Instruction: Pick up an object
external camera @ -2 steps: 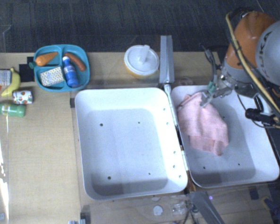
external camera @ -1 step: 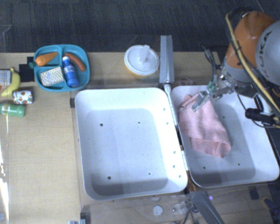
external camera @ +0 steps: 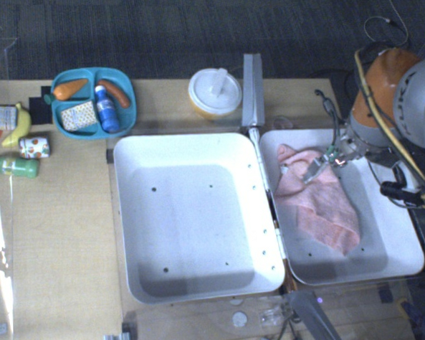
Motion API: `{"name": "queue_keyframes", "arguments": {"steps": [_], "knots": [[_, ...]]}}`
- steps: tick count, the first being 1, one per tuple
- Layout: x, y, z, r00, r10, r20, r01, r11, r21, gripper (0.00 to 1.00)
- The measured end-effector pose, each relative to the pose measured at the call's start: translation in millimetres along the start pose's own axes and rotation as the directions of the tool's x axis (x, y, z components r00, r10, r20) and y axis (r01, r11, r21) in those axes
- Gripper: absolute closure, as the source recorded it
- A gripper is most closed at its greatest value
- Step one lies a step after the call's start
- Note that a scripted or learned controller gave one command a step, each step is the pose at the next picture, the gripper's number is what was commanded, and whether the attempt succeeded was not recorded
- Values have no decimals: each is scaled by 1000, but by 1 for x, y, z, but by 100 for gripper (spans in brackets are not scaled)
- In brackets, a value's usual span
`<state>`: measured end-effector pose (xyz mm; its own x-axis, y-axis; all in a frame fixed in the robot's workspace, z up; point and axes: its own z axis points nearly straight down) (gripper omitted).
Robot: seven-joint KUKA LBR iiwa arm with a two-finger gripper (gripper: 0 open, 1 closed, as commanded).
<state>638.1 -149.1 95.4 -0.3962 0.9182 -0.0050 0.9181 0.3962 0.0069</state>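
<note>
While the large left white plastic bin sits bare, the right white plastic bin holds the crumpled pink cloth, spread from its far-left corner toward the middle. Over the cloth's far edge hovers the end effector; whether it is released or clenched I cannot tell. A good pick likely means descending onto a raised fold.

I see even, fairly bright overhead light, soft shadows inside the two shallow white plastic bins, pale glare on the light wooden bench, slightly soft focus throughout.
</note>
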Motion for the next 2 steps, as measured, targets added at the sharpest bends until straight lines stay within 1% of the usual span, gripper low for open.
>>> {"name": "queue_keyframes", "arguments": {"steps": [1,2], "knots": [[20,-10,4,999,-40,5,40,999,-7,0],[18,41,5,1000,-15,-3,15,1000,14,0]]}}
